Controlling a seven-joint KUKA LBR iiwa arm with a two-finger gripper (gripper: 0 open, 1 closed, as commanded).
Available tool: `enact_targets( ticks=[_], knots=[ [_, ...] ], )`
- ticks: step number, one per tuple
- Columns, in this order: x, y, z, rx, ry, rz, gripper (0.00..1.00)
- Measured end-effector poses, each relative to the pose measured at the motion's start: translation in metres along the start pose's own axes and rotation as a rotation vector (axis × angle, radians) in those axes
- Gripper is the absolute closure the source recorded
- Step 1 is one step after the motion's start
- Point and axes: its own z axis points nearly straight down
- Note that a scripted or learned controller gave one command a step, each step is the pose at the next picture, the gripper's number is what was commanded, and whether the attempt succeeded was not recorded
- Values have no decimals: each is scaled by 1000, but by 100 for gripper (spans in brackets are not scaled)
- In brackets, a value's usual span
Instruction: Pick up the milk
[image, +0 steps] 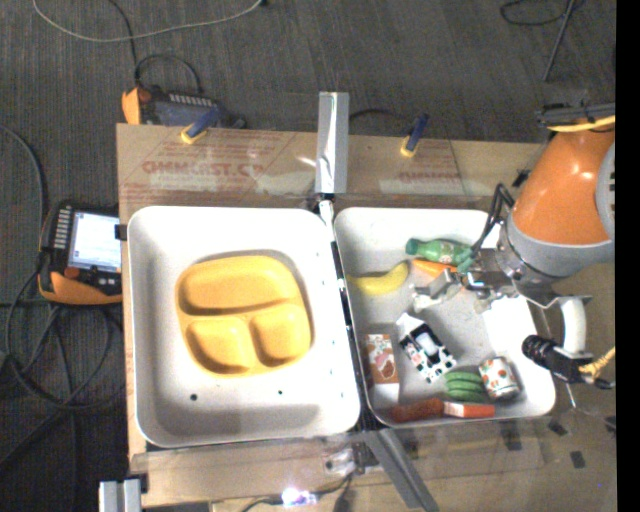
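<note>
Right white bin (350, 262): black-and-white cow-patterned milk carton (427, 349) lying tilted near middle, apart from gripper. Around it: small brown carton (381, 358) to left, yellow banana (384, 282) above, green plastic bottle (438, 248) near top, green pea pod (462, 384), small printed can (498, 377), red sausage-like piece (418, 409) along lower edge. Two-finger gripper (455, 283) low over bin's upper part, beside bottle; finger state cannot be told. Left white bin (150, 320) holds yellow three-compartment tray (246, 311).

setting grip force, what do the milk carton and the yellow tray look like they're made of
The milk carton looks like printed cardboard or moulded toy plastic: boxy, white with black patches; too small to tell. The yellow tray looks like moulded plastic, semi-matte: rounded compartments, uniform colour, soft highlights.
</note>
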Motion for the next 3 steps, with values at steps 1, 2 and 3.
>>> enact_targets(
  ticks=[1, 2, 3],
  knots=[
    [-11, -16, 131, -8, -1, -97, 0],
    [-11, -15, 122, -10, -2, -96, 100],
    [-3, -33, 119, 1, 2, -45, 100]
  ],
)
